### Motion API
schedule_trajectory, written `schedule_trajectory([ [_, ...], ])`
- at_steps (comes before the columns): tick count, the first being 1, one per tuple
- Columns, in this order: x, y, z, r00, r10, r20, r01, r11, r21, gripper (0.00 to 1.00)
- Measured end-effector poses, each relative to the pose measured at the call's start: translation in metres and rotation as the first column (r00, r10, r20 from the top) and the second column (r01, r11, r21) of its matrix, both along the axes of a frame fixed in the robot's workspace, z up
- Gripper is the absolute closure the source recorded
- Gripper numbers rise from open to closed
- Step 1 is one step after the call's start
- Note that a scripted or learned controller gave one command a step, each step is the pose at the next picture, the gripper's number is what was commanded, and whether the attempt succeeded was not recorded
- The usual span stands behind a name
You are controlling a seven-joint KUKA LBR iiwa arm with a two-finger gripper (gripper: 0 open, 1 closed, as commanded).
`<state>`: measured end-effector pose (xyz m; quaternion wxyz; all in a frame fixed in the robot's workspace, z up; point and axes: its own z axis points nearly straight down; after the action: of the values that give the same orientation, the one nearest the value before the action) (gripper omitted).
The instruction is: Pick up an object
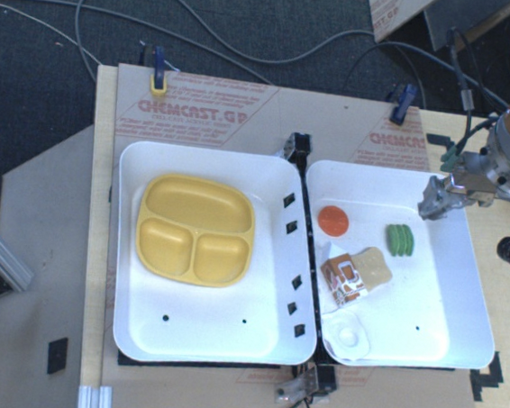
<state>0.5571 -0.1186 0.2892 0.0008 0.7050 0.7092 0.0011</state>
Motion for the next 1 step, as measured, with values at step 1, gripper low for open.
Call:
schedule_trajectory([
  [1, 0.0011, 0.0512, -0.0113, 1.0, -0.001, -0.005, 0.001, 1.0, 0.002, 1.0],
])
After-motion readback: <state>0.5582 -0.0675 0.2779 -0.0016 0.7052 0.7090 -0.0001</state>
